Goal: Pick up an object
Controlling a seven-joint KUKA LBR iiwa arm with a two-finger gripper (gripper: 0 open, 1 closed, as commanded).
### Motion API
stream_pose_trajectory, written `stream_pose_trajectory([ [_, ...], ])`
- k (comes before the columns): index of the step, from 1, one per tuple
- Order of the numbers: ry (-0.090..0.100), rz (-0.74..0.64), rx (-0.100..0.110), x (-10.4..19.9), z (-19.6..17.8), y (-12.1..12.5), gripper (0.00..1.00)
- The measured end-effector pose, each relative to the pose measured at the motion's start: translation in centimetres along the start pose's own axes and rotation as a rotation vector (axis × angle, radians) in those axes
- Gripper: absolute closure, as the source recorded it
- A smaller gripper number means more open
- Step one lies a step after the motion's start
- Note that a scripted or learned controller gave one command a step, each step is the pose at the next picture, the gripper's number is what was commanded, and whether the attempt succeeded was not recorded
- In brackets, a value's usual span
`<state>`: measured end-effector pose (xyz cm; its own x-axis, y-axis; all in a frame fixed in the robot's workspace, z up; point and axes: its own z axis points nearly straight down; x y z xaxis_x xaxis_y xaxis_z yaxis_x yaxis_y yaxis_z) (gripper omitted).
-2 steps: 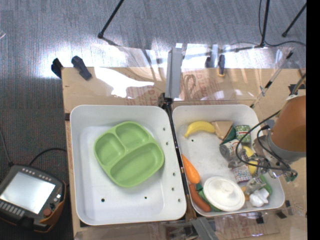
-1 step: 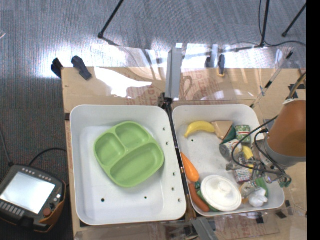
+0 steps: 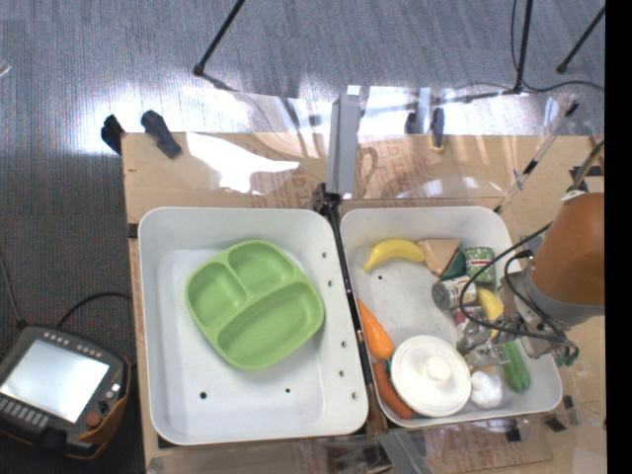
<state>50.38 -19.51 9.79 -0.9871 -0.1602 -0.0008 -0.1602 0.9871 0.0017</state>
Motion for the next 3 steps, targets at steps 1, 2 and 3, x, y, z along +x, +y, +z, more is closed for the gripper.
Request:
stream_pose_trajectory([
  [1, -0.009, -0.05, 0.003, -2.3, -8.4, 5.4, 1.0],
  [2, 0.001, -0.156, -0.001, -4.8, 1.2, 3.8, 1.0],
  [3, -0.006, 0.049, 0.001, -12.1, -5.3, 4.5, 1.0],
])
